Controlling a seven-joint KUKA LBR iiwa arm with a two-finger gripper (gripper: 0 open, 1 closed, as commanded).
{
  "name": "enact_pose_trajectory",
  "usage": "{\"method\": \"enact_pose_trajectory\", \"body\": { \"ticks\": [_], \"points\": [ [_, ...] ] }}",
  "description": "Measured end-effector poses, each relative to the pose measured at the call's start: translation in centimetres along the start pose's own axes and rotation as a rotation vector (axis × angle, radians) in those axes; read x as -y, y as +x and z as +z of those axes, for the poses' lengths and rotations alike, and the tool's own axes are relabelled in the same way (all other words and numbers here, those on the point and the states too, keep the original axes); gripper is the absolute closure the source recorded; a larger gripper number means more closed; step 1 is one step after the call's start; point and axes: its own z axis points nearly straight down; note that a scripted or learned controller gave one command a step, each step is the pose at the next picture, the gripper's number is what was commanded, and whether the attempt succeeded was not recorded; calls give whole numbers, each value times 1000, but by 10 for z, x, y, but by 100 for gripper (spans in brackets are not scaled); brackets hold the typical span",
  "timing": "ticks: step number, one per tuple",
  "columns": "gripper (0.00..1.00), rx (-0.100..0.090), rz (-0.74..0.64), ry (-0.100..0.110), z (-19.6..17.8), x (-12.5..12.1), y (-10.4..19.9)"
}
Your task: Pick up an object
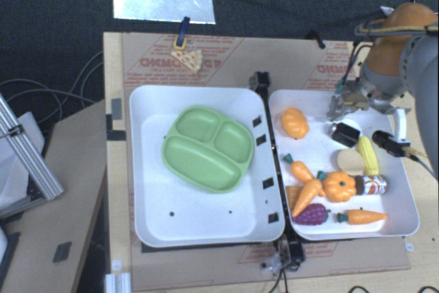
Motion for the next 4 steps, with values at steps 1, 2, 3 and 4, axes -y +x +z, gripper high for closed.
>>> {"method": "enact_pose_trajectory", "body": {
  "ticks": [1,2,3,4],
  "points": [
    [100,0,3,-3,-65,-5,-5],
    [100,-1,2,-2,-130,-9,-3],
    [100,-1,2,2,-128,-11,-3],
    [100,-3,1,5,-128,5,37]
  ]
}}
